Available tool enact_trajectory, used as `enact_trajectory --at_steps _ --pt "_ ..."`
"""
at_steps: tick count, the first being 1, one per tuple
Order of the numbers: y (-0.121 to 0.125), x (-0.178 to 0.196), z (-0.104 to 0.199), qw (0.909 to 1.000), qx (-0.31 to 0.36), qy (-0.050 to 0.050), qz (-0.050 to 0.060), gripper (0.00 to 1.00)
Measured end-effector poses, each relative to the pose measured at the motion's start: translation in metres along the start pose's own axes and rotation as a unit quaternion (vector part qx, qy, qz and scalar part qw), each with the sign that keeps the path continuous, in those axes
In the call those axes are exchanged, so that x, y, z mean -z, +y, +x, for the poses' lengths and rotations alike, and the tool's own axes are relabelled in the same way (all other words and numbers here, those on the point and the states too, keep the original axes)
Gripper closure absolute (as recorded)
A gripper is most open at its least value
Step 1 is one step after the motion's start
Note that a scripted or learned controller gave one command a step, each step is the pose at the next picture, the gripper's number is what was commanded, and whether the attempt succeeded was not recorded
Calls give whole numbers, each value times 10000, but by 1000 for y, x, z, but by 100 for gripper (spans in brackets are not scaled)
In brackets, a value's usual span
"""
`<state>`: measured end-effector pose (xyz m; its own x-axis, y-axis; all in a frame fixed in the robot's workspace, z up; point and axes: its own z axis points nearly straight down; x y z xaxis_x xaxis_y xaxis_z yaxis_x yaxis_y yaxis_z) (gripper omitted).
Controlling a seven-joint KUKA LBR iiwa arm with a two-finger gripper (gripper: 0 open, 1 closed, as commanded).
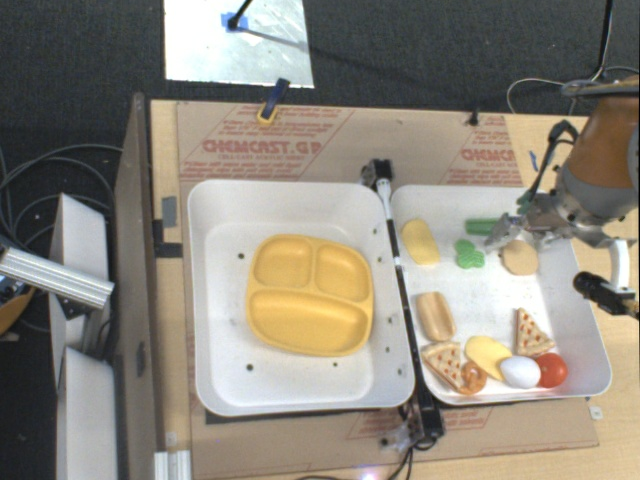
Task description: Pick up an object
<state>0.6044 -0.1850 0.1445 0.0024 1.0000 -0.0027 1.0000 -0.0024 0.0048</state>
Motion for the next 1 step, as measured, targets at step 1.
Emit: enact_trajectory --at_steps 1 --pt "39 -62 47 10000 52 13 5 0"
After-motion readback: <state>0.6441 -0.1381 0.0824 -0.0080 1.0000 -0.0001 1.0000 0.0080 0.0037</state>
